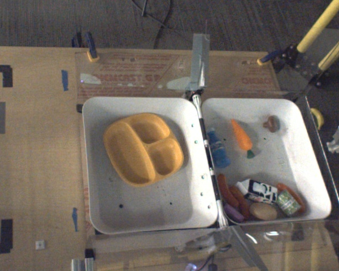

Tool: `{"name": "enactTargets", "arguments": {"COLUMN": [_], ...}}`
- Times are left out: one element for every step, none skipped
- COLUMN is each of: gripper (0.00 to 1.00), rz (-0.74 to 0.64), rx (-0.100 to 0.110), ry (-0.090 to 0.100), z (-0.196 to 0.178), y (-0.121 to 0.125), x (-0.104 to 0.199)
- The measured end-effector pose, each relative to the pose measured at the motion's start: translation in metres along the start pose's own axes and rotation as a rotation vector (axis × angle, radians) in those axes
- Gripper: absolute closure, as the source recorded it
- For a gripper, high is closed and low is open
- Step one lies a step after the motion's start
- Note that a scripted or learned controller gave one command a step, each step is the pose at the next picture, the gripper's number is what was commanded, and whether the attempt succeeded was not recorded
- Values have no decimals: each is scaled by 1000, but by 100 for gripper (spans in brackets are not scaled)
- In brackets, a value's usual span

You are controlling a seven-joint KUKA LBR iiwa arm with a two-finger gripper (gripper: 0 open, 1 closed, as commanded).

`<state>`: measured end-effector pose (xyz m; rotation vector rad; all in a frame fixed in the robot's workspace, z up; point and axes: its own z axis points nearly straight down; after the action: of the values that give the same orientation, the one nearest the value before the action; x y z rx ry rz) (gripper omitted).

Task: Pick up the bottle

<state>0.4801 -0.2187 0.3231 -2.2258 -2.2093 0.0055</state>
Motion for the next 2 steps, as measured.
{"name": "enactTargets", "arguments": {"gripper": [100,100], "rz": [-38,-73], "rx": [-3,-4], "ry": [-2,-3], "z": [-72,-63], "y": [0,44], "x": [-1,-3]}}
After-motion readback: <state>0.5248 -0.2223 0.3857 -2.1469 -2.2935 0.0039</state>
